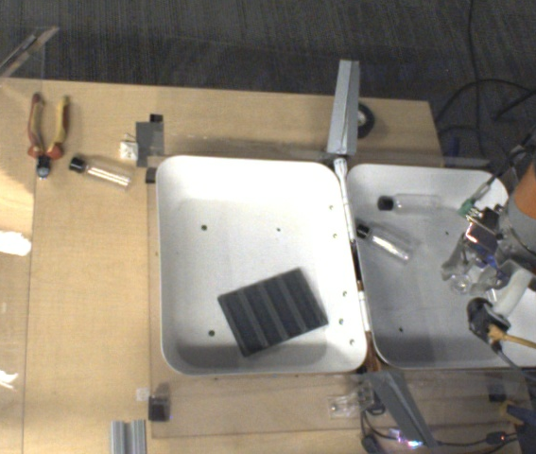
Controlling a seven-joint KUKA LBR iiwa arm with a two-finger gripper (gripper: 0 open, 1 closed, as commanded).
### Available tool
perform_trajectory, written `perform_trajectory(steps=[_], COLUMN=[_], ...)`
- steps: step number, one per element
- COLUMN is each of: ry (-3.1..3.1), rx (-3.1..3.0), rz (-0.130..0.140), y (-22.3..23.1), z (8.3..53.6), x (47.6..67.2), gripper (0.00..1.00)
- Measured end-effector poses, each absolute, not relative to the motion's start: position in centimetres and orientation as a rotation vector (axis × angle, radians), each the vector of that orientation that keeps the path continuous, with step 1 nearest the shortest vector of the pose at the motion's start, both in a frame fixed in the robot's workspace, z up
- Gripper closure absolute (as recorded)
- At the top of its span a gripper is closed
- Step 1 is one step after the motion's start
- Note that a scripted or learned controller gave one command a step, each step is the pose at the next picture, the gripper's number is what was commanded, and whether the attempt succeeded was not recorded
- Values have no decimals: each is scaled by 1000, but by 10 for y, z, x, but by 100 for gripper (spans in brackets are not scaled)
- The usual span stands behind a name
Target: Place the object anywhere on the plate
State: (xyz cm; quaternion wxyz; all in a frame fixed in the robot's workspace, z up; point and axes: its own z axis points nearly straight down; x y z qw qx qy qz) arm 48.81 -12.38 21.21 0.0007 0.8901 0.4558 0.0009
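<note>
The plate (pixel 272 310) is a dark ribbed rectangle lying slanted in the front part of the left bin (pixel 182 253). Two clear tubes with black caps lie in the right bin (pixel 409 339): one (pixel 409 201) near its back wall, the other (pixel 383 241) close to its left wall. My gripper (pixel 469 270) hangs low over the right side of the right bin, to the right of both tubes and far from the plate. Glare and wiring around its tip hide what is under it.
A metal post (pixel 346 107) stands behind the gap between the bins. Red-handled pliers (pixel 48 130) and another clear tube (pixel 102 170) lie on the bench at the far left. Cables (pixel 509 334) trail by the arm at the right.
</note>
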Motion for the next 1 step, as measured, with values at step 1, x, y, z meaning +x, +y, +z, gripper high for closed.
perform_trajectory(steps=[1], ry=[1419], rx=[2803], rz=[1], y=[-39], z=[221], x=[549], gripper=[100])
